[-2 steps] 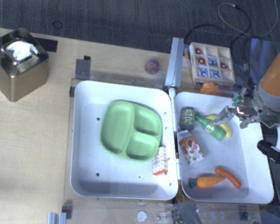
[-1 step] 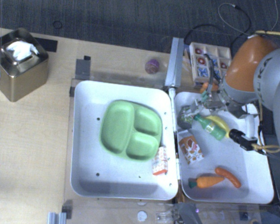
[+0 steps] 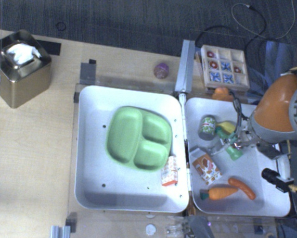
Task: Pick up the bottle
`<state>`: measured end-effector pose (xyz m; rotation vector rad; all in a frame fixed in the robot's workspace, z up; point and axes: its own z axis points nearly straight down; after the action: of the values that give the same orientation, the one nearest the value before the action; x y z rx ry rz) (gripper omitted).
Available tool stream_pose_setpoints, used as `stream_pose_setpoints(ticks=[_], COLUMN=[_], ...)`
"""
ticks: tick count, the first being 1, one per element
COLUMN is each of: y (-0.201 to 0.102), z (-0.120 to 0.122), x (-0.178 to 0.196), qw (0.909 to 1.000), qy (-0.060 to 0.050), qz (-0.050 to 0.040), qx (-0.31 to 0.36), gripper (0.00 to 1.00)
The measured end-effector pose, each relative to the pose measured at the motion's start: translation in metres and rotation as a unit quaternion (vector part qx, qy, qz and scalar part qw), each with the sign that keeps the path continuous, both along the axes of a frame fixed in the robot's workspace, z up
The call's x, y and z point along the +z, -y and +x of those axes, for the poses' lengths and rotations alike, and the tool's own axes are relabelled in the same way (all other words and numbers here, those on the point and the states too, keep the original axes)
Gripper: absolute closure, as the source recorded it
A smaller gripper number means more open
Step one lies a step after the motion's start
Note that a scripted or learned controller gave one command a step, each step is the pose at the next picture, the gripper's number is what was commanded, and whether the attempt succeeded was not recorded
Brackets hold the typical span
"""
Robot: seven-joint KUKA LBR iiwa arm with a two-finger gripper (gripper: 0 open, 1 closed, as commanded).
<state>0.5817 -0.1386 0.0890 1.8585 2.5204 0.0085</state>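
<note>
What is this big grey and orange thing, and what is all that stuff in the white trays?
That is a robot arm, seen by a camera looking down from above. Its gripper is low in the right bin, by a small green bottle it should pick up. I cannot tell if it holds it. Nearby lie a can, a snack packet, a carrot and a sausage. The left bin holds a green divided plate and a small carton.

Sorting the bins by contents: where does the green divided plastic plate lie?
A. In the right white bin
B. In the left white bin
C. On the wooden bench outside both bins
B: the green divided plastic plate rests inside the left white bin, beside a small red-and-white carton.
</note>
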Motion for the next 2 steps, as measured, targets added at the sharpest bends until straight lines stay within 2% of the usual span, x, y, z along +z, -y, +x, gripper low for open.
stream_pose_setpoints(ticks=[1,2], y=[-0.001,-0.055], z=[0.004,0.020], x=[0.014,0.161], qw=[1.0000,0.9980], qy=[0.007,0.000], qz=[-0.0012,0.0010], qx=[0.001,-0.063], gripper=[1.00,1.00])
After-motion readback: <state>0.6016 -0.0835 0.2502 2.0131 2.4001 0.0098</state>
